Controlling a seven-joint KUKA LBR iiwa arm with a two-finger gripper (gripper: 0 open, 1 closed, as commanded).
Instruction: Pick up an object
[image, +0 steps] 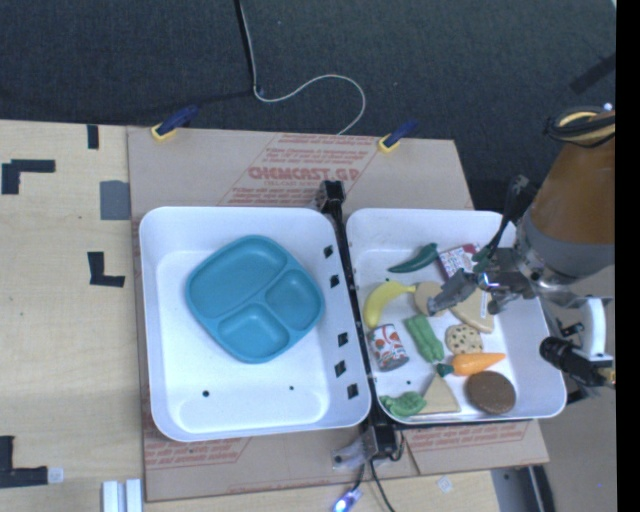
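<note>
The right bin (400, 228) holds several toy foods: a yellow banana (385, 297), a dark green pepper (413, 260), a green pod (425, 338), a small red-labelled can (390, 347), a chip cookie (462, 338), a carrot (477, 363), a brown round patty (491, 392) and a small printed packet (457, 260). My gripper (468, 297) hangs over the middle right of this bin, open, with nothing between its fingers. One finger (447, 293) points toward a tan piece (428, 297). Another tan piece (476, 320) lies just below the gripper.
A blue divided plate (255, 297) lies in the left bin (165, 330). A green leafy piece (403, 405) and a tan wedge (440, 396) lie at the right bin's front wall. The black divider clip (331, 195) stands between the bins. The arm (580, 200) fills the right side.
</note>
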